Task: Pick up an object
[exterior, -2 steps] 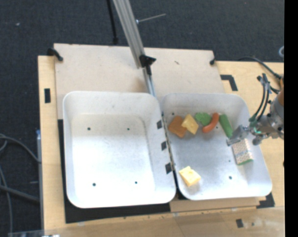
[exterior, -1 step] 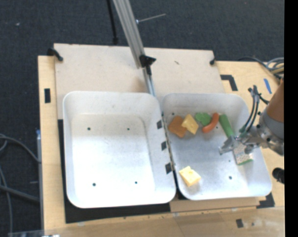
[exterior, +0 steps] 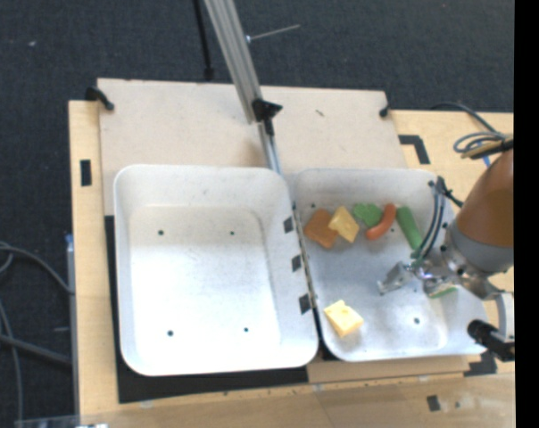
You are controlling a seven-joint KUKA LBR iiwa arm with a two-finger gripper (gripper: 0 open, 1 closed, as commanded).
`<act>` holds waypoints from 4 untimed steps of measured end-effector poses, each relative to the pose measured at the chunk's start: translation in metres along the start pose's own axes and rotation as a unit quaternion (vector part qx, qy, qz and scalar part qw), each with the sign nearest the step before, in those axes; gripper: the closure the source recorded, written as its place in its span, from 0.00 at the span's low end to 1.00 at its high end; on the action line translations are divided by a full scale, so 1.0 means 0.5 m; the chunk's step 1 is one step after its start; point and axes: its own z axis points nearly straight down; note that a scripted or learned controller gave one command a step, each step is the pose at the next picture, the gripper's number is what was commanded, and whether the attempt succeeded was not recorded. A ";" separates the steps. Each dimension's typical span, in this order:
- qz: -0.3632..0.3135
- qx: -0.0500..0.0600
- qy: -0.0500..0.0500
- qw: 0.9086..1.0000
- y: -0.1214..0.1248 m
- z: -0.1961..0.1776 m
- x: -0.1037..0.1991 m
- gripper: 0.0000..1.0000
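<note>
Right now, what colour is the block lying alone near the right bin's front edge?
Pale yellow block, clearest in the camera view.

One fixed camera looks down aslant on both bins [exterior: 207,266] from above.

The arm [exterior: 488,217] leans in from the right edge, orange band showing above the grey wrist, and its gripper [exterior: 396,281] points leftward and hangs low, metal fingers [exterior: 390,283] reaching left, though whether they are parted or closed is too blurred to tell.

Even, soft overhead light, faint shadows, slightly blurred and grainy throughout.
</note>
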 end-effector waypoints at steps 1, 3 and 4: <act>0.001 -0.002 -0.001 1.000 0.000 0.025 -0.003 0.00; 0.001 -0.006 -0.001 1.000 -0.012 -0.107 -0.016 1.00; -0.003 -0.007 -0.002 1.000 -0.008 -0.214 -0.019 1.00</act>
